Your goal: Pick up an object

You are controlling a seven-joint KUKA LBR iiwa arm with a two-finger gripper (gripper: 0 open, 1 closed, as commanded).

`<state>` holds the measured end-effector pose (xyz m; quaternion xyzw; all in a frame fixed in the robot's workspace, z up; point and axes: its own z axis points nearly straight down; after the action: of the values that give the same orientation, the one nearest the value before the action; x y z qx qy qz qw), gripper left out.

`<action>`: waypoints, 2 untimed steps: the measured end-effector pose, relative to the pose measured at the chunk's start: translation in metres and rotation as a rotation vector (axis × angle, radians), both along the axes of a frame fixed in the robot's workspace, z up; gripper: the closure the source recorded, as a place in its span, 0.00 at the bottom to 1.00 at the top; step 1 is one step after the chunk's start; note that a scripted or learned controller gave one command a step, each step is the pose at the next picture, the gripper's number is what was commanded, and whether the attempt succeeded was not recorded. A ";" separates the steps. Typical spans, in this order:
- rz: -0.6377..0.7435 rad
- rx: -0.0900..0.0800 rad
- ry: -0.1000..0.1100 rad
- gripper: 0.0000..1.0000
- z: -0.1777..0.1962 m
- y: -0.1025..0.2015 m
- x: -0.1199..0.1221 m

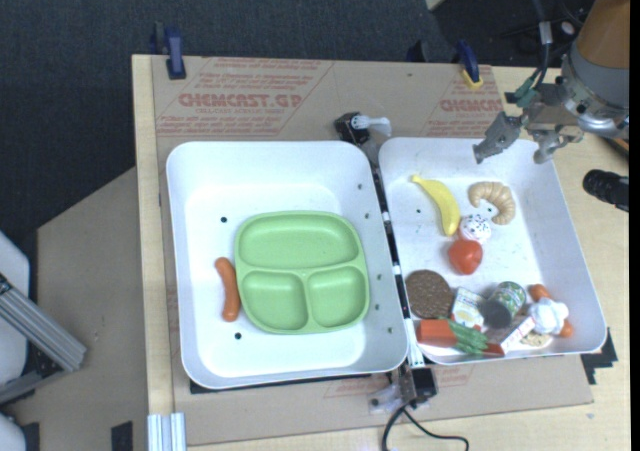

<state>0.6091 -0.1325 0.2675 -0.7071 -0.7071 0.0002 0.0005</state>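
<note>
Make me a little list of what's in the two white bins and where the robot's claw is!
left bin: green divided plate, hot dog beside it
right bin: banana, croissant, tomato, brown cookie, pile of small toy foods at the near end
gripper: open, above the right bin's far edge, holding nothing

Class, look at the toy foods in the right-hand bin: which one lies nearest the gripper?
The croissant, tan and curled, lies closest below the gripper; the yellow banana sits farther left.
</note>
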 end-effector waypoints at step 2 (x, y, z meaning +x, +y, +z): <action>0.001 0.002 0.007 0.00 -0.189 0.034 0.018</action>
<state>0.6273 -0.0989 0.0788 -0.7068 -0.7074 0.0019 0.0036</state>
